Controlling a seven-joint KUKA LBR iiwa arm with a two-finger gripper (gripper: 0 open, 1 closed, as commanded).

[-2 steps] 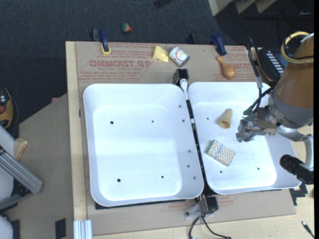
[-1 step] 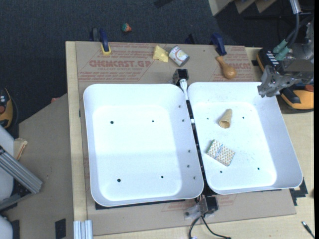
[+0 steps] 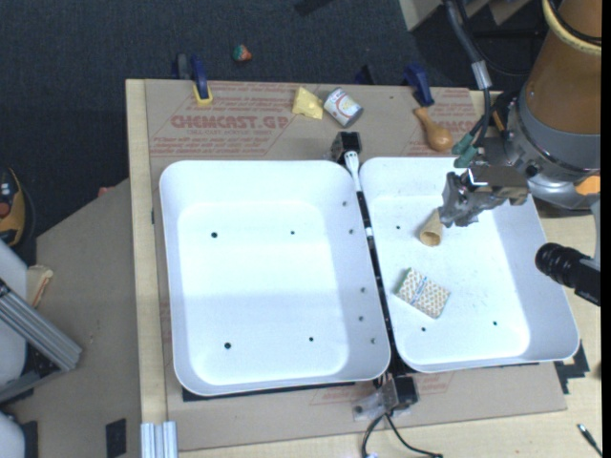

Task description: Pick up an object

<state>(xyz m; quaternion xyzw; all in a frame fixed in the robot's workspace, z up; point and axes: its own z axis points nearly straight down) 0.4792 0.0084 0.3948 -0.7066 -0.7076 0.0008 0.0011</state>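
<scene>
White bins are sitting side by side, seen from above. In the right bin (image 3: 535, 284), the gripper (image 3: 458, 210) is hanging over the upper middle. A tan cone (image 3: 431, 231) is lying just beside it at about seven o'clock, its long axis running from seven toward one, narrow end nearest the gripper. A dotted pad (image 3: 423, 293) is lying farther off at six o'clock. Whether the gripper is apart or together, I cannot tell.

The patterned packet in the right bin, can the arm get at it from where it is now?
Probably yes. The packet lies flat on the open floor of the right bin, apart from the small tan cone, and the gripper hangs above that same bin with nothing between them.
</scene>
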